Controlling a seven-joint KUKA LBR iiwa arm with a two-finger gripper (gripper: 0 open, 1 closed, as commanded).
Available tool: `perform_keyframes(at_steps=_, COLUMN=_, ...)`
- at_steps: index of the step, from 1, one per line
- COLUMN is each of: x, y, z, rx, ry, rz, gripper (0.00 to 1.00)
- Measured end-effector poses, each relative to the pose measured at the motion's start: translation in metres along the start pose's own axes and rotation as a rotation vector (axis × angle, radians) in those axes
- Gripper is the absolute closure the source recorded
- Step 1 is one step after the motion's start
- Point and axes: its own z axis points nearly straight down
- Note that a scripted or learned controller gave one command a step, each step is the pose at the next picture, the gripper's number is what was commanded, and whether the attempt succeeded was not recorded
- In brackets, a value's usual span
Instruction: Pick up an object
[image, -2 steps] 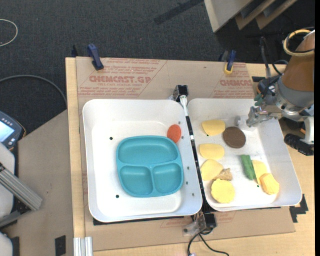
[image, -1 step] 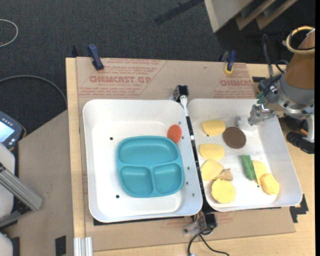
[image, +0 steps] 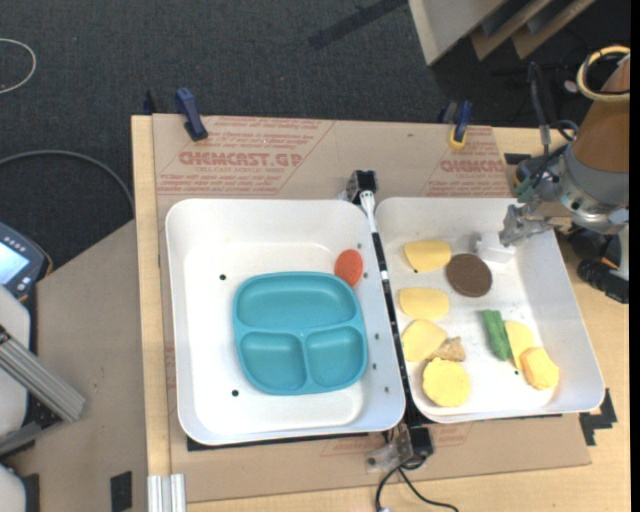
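The arm (image: 600, 150) comes in from the right side, and its jaws (image: 512, 228) hang over the far right part of the right bin (image: 570, 300). Whether the jaws are spread or pressed together I cannot tell, because they look small and grey against the white wall. Nothing is seen between them.

In the right bin lie several small objects. A brown round disc (image: 468, 275) is just beside the jaws, a little nearer to the camera. A yellow piece (image: 427, 255) lies to its left, and below it two more yellow pieces (image: 424, 302) (image: 421, 338). A green stick (image: 494, 334) lies near the middle, with a yellow-orange piece (image: 535, 362) at its right. A round yellow slice (image: 446, 382) is close to the front wall.

In the left bin (image: 190, 300) rests a teal divided plate (image: 298, 332), and an orange object (image: 348, 266) touches its far right corner. Both bins stand on a brown tabletop (image: 300, 150).
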Motion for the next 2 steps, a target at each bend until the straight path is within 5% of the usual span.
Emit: perform_keyframes(at_steps=2, x=0.000, y=0.002, z=-0.021, rx=-0.006, ry=-0.002, rz=-0.002, gripper=1.00)
